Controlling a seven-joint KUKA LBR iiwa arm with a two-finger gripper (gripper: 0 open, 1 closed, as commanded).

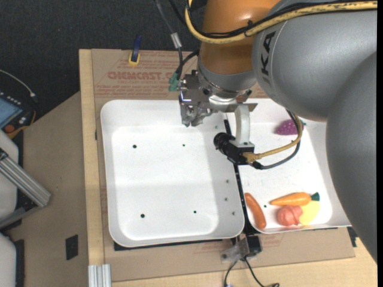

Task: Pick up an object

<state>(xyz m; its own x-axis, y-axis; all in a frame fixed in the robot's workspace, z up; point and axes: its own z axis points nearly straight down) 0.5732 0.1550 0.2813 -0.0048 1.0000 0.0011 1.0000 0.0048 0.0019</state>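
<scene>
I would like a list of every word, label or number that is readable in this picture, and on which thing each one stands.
"CHEMCAST": large red print on the brown cardboard sheet under the bins.
Smaller red lines around that word: too small and blurred to read.
Part of a dark letter, perhaps "K", on the grey arm: cut off, not readable as a word.
White bins: no text.

Dark carpet floor (54, 17); cardboard-topped bench (149, 70).

"CHEMCAST" on cardboard sheet (149, 73)
</scene>
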